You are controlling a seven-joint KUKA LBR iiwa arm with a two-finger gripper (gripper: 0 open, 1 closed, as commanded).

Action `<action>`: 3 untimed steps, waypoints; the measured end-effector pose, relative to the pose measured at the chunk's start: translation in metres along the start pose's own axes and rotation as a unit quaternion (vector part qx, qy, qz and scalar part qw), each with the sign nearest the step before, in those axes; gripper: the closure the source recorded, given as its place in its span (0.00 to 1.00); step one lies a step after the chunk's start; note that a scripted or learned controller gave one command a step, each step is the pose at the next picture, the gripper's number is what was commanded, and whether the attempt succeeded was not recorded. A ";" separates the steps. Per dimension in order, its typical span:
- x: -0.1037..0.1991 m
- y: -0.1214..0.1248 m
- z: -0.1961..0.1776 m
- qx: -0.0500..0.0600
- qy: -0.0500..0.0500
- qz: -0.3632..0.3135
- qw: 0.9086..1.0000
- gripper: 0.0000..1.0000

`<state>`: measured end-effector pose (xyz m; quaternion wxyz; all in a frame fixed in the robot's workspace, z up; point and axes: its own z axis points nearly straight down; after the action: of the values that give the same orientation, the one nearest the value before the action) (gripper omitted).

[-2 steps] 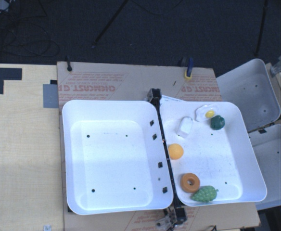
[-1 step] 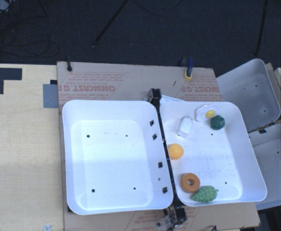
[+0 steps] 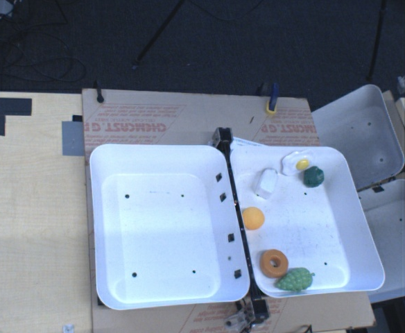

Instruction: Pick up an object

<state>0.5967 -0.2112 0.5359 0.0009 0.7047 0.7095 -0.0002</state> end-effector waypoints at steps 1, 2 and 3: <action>-0.003 -0.075 -0.003 0.002 0.001 0.005 1.000 0.00; 0.000 0.023 0.000 0.001 0.000 0.001 1.000 0.00; -0.003 -0.047 -0.003 0.002 0.001 0.005 1.000 0.00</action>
<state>0.5499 -0.2147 0.5387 -0.0011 0.7084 0.7058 -0.0008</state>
